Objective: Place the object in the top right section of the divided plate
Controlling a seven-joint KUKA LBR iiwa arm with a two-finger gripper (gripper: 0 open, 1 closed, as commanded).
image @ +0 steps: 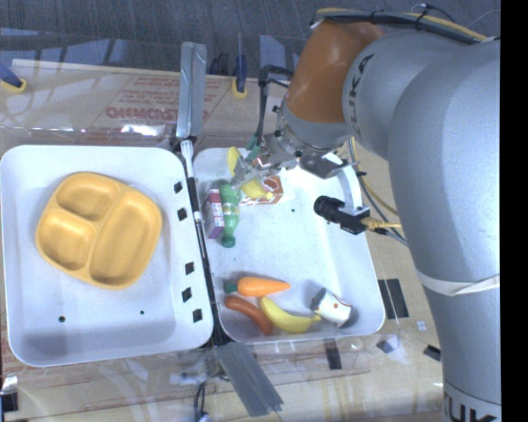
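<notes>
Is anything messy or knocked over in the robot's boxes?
A bit. The green bottle lies tipped on its side by the right bin's left wall, and the carrot, banana and sausage are heaped together. The yellow divided plate sits tilted in the left bin.

The bench [114,104] bears 2 white bins [35,323] side by side
</notes>
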